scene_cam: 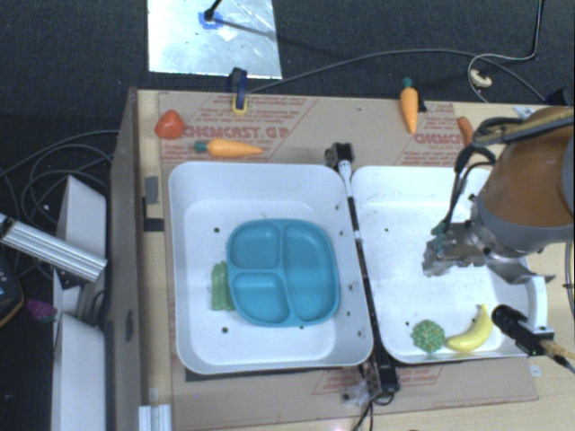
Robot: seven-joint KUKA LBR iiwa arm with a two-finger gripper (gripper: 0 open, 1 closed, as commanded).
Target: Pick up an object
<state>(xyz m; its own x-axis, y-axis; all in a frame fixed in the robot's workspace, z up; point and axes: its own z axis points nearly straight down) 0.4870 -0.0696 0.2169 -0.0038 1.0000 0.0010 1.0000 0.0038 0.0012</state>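
Low by the right bin's [395, 187] front rim sit banana [473, 332] and broccoli [429, 335].

Two toy carrots on bench edge w/ a tomato [169, 125]: one carrot [228, 149] at 11 o'clock, other carrot [410, 108] at 1. Blue clamp [239, 90] at 12, foil sheet [213, 23] on floor beyond it.

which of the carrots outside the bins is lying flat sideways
The carrot on the board behind the left bin lies sideways. The carrot behind the right bin points up the picture, green top farthest from the bins.
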